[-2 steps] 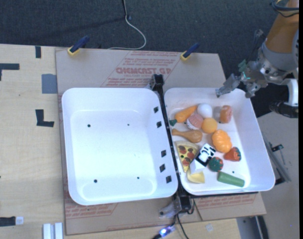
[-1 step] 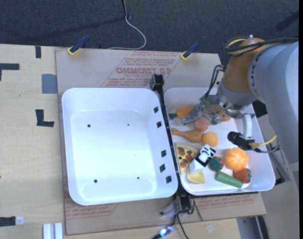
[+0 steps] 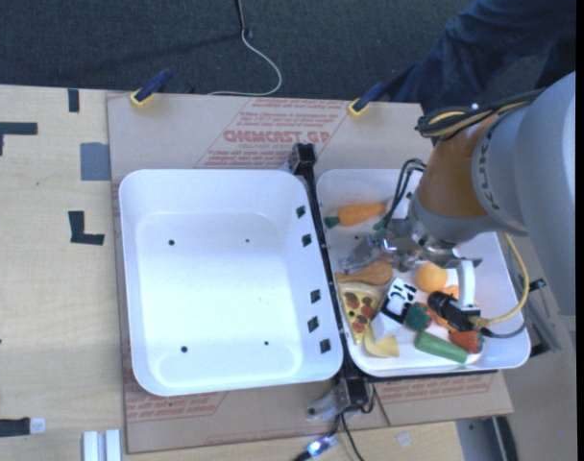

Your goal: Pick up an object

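The right bin (image 3: 508,257) holds several toy foods. An orange carrot (image 3: 355,214) lies at its far left, a brown bread piece (image 3: 370,274) just below it, and a pizza slice (image 3: 358,305) by the left wall. An orange ball (image 3: 431,277), a green vegetable (image 3: 441,347), a yellow wedge (image 3: 380,345) and a black-and-white block (image 3: 400,299) lie nearer the front. My gripper (image 3: 377,246) hangs low over the bin between the carrot and the bread piece, under the orange-banded wrist (image 3: 450,185).
The left bin (image 3: 215,277) sits beside the right one, divided from it by a black-clipped rim (image 3: 316,257). Yellow and black cables (image 3: 503,305) trail from the wrist over the right bin's near corner. Both bins rest on a cardboard sheet (image 3: 263,133).
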You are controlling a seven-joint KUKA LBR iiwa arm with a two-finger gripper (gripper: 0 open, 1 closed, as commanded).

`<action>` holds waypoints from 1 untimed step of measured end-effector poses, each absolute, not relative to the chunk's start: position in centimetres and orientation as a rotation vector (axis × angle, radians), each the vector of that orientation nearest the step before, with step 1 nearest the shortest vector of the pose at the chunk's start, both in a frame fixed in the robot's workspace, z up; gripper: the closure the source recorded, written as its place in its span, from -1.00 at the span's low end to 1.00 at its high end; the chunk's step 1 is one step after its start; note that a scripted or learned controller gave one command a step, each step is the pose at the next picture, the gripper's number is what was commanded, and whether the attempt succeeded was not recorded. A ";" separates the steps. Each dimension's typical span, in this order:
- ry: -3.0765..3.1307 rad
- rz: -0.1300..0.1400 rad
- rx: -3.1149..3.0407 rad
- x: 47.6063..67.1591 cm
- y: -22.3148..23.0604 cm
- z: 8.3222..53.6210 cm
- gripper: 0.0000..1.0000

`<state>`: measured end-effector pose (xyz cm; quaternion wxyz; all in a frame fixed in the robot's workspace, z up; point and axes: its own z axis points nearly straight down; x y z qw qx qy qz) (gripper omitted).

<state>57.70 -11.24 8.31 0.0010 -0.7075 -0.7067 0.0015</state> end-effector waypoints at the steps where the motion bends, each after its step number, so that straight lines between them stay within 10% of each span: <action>1: -2.225 0.004 -2.219 66.0 -10.2 8.2 -1.00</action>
